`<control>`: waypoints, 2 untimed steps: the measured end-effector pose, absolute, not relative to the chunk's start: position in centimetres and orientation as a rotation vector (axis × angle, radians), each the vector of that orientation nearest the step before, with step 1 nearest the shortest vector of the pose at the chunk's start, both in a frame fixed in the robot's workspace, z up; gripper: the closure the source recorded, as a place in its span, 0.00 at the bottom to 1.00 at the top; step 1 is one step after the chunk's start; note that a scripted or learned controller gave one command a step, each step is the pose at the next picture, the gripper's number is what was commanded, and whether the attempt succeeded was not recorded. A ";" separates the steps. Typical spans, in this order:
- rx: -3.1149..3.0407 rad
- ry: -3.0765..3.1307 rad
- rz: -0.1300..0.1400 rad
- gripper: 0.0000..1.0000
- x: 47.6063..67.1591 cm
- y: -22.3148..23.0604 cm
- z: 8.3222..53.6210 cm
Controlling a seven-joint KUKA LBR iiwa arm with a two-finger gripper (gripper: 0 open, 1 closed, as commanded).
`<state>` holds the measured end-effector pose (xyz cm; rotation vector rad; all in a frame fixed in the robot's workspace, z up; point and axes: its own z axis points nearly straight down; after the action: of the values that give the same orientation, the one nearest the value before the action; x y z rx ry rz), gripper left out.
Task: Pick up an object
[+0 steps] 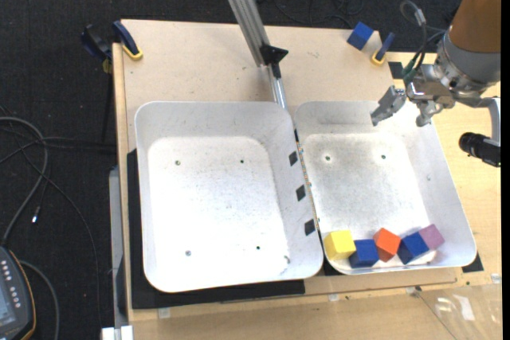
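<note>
Five blocks (386,244) are clustered along the right bin's (446,179) near wall, well below the gripper (406,109), whose fingers are spread apart, nothing held.

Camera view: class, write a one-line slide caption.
Open gripper above right bin; five blocks along its near edge; another block on the bench.

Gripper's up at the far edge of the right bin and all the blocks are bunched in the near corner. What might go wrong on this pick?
1. The yellow block, blue blocks, orange block and purple block touch, so the fingers may lack room between them.
2. They lie against the right bin wall, which the gripper might strike.
</note>
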<state>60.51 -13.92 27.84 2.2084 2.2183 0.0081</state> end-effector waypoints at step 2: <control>2.222 2.210 0.000 0.00 67.1 -18.6 30.0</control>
<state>67.10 -18.58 30.00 2.2218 2.2100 0.0003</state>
